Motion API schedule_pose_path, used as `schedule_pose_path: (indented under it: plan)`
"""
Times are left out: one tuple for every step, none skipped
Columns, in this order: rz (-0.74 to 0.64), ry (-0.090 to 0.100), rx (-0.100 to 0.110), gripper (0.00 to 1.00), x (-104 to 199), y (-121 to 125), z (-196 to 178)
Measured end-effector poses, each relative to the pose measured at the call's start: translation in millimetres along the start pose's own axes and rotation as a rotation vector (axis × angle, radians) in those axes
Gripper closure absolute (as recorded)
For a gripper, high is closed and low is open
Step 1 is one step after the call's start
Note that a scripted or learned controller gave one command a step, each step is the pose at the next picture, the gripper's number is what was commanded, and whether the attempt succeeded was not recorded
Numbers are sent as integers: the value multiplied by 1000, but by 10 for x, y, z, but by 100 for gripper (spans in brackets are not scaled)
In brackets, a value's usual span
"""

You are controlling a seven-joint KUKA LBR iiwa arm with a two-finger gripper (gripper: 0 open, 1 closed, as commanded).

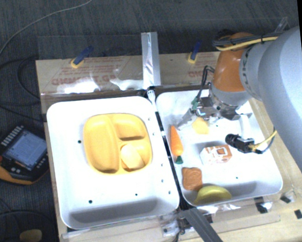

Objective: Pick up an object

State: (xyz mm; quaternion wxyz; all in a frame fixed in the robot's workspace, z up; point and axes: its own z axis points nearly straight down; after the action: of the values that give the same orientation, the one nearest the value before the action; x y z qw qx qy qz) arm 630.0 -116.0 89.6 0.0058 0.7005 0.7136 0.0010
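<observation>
Camera view: the gripper (201,112) reaches in from the right over the far part of the right bin (270,183), near that bin's far-left corner. A pale yellow piece (200,126) lies just under its tip, touching or nearly so; whether anything sits between the fingers cannot be told, nor how far apart they stand.

A toy carrot (176,142) lies along the right bin's left wall, its long axis running from the far edge toward the near edge, orange end away and green tip toward the near edge; it sits just left of the gripper and a little nearer. A small white and orange carton (217,154) lies mid-bin, nearer than the gripper; its printing is too small to read. An orange-brown lump (192,177) and a yellow-green fruit (212,193) lie by the near-left corner.

In the left bin (74,206) rests a yellow divided tray (105,144).

Red lettering on the plastic sheet (82,76) at the bench's far edge is not legible.
</observation>
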Motion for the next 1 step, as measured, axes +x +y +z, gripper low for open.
schedule_pose_path:
  plan:
    - [0,1,-2,100,0,8,-96]
